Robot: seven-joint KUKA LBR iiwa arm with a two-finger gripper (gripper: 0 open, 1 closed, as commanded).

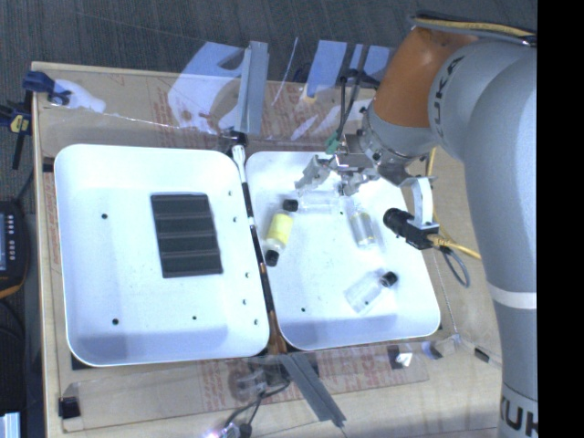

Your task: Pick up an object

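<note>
We see arm [497, 153]: thick rounded grey casing, smooth matte finish. Orange band [415, 76] wraps section above wrist. Dark KUKA lettering [439, 89] beside band; we read more lettering [517, 418] low on casing. Pale ring seam [513, 297] circles lower link. Gripper [342, 172]: silvery metal parts, thin dark cables above. Black cylindrical fitting [408, 227] on white bracket; yellow cable [459, 247] trails from it.

Two white bins [64, 245] are counted — one dark ridged pad [187, 234], one yellow bottle [277, 231], and two clear bottles [370, 288] — on one desk [119, 108].
</note>
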